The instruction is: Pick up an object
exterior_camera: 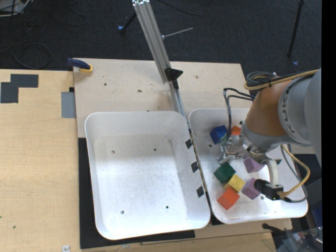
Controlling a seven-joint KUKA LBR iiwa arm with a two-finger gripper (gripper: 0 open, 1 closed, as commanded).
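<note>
The right bin [294,210] holds several small blocks: a blue one [218,134], a green one [224,172], a yellow one [235,183], a red-orange one [228,198], and two purple ones [252,165] [251,189]. A small orange piece [235,130] peeks out beside the arm. My gripper [229,152] reaches down into the bin between the blue and green blocks, just above the green one. The arm's grey and orange wrist [268,117] covers the back right part of the bin.
The left bin [105,140] lies alongside, with black clips [194,167] on the shared rim. A slanted aluminium rail [155,41] rises behind the bins. A blue and yellow clamp [80,64] sits at the bench's far left corner. Cables loop by the arm's right side.
</note>
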